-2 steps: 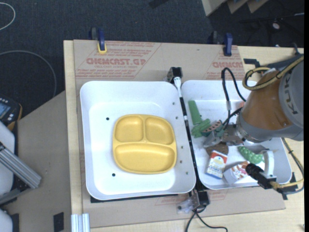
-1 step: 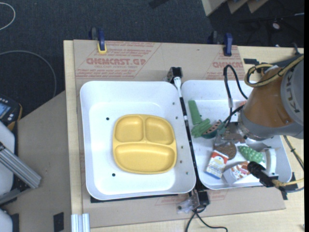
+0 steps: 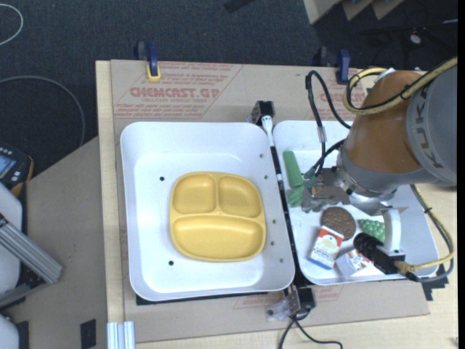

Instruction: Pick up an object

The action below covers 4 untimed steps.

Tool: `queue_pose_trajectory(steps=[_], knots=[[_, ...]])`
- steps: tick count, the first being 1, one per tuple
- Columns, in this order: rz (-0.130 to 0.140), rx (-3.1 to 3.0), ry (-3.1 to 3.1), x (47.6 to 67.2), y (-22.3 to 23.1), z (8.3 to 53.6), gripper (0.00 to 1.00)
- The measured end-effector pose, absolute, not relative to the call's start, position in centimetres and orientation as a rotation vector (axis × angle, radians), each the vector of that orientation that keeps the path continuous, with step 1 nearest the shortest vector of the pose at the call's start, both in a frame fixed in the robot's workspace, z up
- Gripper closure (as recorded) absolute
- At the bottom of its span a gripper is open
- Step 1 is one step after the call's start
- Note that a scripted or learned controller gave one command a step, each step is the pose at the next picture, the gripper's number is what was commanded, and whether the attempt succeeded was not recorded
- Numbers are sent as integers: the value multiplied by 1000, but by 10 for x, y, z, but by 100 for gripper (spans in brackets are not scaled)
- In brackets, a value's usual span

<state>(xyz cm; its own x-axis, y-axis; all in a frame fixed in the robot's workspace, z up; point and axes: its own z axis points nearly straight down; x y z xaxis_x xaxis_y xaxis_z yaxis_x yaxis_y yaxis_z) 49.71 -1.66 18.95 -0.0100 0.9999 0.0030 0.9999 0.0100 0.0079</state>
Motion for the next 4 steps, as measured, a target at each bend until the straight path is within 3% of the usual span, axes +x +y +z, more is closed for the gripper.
queue_pose_trajectory(steps=[1, 2, 3, 4], knots=[[6, 2209, 2237, 503, 87, 184, 100], [24, 2205, 2231, 547, 179, 280, 100], [-8, 2220, 2231, 479, 198, 269, 100], [23, 2214, 2222, 484, 209, 392, 100]])
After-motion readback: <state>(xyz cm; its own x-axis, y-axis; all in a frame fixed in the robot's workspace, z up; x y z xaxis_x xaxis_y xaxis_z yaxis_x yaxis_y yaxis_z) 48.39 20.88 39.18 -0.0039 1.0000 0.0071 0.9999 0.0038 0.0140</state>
